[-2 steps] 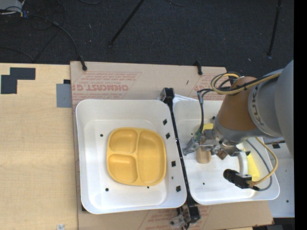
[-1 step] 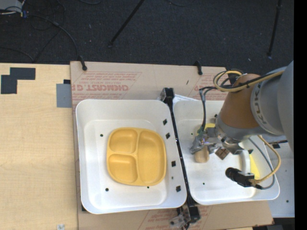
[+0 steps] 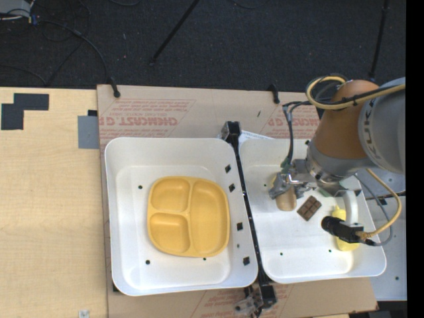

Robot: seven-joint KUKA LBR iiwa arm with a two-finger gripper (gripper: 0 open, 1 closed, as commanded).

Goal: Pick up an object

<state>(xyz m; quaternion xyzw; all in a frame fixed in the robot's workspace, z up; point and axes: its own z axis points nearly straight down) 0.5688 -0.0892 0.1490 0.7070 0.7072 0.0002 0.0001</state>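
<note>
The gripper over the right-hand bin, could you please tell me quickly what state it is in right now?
Gripper: low in the right bin beside a tan object; open, shut or holding cannot be told.

Two white bins (image 3: 126, 177) are looking like smooth, slightly glossy plastic — the yellow divided tray (image 3: 189, 216) is showing a satin plastic sheen, and printed cardboard (image 3: 165, 114) is lying matt beneath.

Robotics lab — white bins (image 3: 126, 177) on bench, cables (image 3: 79, 38) on dark carpet, grey arm (image 3: 371, 131)
</note>
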